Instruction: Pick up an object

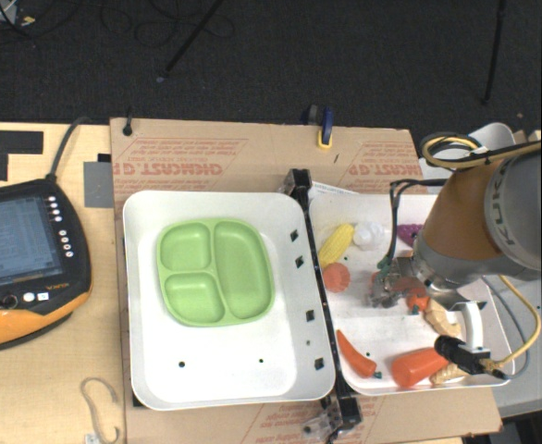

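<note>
My gripper (388, 288) reaches down into the right bin (382, 385), near its middle. The orange-banded wrist above hides much of it. A red ball (336, 277) lies just left of the gripper. A yellow corn cob (338, 241) and a white item (368, 236) sit farther back on the left. A purple piece (408, 234) peeks out behind the arm. Toward the front lie a red pepper (356, 354) and an orange carrot (417, 366). I see nothing clearly held.
The left bin (151, 359) holds a green divided plate (215, 272). A black divider (313, 294) separates the bins. A teach pendant (26, 262) lies on the bench at far left. Cables loop beside the arm at right.
</note>
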`<state>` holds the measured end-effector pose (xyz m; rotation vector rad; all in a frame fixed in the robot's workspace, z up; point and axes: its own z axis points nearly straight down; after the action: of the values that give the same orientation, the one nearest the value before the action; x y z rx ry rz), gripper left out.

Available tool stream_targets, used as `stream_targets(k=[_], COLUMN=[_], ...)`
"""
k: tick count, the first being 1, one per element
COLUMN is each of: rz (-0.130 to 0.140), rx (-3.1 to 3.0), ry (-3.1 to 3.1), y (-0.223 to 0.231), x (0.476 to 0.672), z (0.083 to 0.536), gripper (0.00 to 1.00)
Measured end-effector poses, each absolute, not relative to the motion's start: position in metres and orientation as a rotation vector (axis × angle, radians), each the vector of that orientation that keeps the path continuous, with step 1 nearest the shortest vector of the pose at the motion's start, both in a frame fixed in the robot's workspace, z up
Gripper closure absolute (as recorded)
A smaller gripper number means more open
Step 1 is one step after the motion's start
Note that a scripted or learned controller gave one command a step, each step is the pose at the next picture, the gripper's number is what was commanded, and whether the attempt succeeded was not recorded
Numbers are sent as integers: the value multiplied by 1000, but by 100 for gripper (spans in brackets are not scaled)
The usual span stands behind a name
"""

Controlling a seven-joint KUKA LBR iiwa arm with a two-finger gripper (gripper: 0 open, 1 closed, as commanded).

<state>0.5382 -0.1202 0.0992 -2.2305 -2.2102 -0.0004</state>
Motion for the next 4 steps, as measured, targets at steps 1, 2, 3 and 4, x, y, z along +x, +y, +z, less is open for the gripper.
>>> stream_targets(k=[1,2,3,4], rz=[-1,-2,-1,0], rx=[-2232,-2231,-2222,-2214], ry=[-2212,-2216,-2221,-2223], y=[-128,-137,-139,-83], x=[543,543,544,536], z=[144,205,229,238], gripper=[100,100,100,100])
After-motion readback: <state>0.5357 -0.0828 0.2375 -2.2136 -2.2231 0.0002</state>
